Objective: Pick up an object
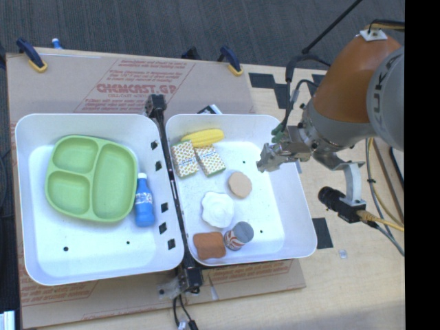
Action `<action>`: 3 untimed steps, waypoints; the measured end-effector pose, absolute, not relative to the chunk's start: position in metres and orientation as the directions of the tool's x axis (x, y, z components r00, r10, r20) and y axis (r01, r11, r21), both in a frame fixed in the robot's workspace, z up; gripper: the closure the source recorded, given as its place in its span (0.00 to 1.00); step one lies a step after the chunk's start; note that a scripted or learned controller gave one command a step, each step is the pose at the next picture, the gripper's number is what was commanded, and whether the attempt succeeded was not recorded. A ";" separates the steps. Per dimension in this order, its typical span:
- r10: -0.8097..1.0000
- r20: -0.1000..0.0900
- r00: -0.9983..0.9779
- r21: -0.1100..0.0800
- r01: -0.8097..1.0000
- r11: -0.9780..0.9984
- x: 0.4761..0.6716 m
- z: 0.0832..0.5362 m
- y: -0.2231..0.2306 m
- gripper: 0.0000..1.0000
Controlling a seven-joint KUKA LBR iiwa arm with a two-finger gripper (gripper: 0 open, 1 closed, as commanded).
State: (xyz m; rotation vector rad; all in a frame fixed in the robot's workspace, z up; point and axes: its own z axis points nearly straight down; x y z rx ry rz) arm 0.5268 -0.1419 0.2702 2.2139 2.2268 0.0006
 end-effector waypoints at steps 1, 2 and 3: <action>1.000 0.000 -0.005 -0.004 1.000 0.005 0.544 0.218 -0.183 1.00; 1.000 0.001 -0.006 -0.004 1.000 0.006 0.476 0.221 -0.135 1.00; 1.000 0.000 -0.006 0.000 1.000 0.006 0.525 0.259 -0.134 1.00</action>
